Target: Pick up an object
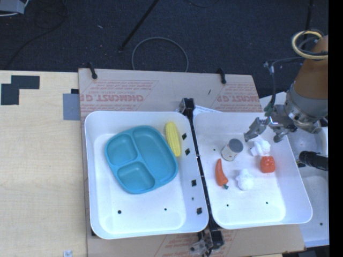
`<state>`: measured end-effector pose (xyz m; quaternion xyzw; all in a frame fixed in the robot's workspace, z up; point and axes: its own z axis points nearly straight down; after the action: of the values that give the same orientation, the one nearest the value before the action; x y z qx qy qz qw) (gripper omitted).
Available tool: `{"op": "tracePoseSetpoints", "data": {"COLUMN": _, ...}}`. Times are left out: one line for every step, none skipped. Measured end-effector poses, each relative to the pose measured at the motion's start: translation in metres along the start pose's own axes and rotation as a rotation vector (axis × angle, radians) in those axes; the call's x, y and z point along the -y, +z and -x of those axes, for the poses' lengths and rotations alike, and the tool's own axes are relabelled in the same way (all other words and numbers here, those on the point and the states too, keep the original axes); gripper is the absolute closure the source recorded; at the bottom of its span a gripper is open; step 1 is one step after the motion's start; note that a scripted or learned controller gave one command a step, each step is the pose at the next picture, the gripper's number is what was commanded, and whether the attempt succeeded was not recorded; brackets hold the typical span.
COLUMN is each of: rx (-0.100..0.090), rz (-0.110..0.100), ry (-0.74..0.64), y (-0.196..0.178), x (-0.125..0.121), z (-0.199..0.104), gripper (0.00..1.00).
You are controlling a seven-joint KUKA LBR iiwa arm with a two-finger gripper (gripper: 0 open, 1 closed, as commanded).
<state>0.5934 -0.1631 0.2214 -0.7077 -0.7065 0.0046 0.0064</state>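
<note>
Here, in the right bin (300, 208), lie a grey can (232, 149), an orange carrot (221, 173), two white lumps (245, 180) and a red piece (267, 164); above them the gripper (266, 130) hangs with fingers spread, clasping nothing; the left bin (96, 197) bears a blue plate (140, 158) and yellow corn (172, 138).
</note>
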Motion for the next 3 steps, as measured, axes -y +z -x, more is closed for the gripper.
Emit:
{"op": "tracePoseSetpoints", "data": {"rx": 0.003, "rz": 0.014, "ry": -0.002, "y": -0.009, "x": -0.002, "z": 0.000, "gripper": 0.00}}
{"op": "tracePoseSetpoints", "data": {"rx": 0.001, "rz": 0.008, "ry": -0.002, "y": 0.056, "x": -0.002, "z": -0.002, "gripper": 0.00}}
{"op": "tracePoseSetpoints", "data": {"rx": 0.001, "rz": 0.029, "ry": -0.007, "y": 0.092, "x": -0.003, "z": -0.003, "gripper": 0.00}}
